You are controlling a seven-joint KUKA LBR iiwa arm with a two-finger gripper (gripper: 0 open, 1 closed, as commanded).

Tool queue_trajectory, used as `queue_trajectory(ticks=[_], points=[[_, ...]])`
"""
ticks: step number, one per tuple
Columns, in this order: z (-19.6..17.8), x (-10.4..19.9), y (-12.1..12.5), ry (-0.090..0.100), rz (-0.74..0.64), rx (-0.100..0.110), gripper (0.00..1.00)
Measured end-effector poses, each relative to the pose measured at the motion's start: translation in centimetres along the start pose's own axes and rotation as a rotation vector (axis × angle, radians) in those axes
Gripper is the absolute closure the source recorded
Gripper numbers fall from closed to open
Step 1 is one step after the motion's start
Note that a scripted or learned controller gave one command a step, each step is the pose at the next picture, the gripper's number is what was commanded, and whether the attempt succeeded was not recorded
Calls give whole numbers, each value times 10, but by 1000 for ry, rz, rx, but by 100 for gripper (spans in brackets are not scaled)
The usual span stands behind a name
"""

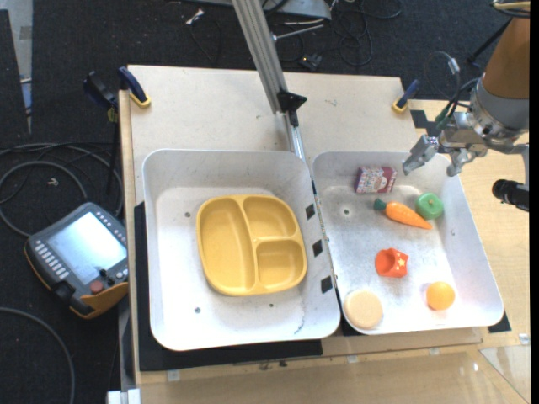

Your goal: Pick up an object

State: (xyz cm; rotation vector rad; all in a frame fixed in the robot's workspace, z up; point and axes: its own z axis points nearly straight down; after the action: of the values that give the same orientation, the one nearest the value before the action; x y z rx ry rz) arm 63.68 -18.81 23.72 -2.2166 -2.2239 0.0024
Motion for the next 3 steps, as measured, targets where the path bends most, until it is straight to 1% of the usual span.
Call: queue_trajectory(ticks=[1, 2, 3], points=[[0, 0, 0, -1, 0, 0, 0], [47, -6, -6, 0, 4, 3, 0], [107, -10, 0, -1, 3, -3, 0]])
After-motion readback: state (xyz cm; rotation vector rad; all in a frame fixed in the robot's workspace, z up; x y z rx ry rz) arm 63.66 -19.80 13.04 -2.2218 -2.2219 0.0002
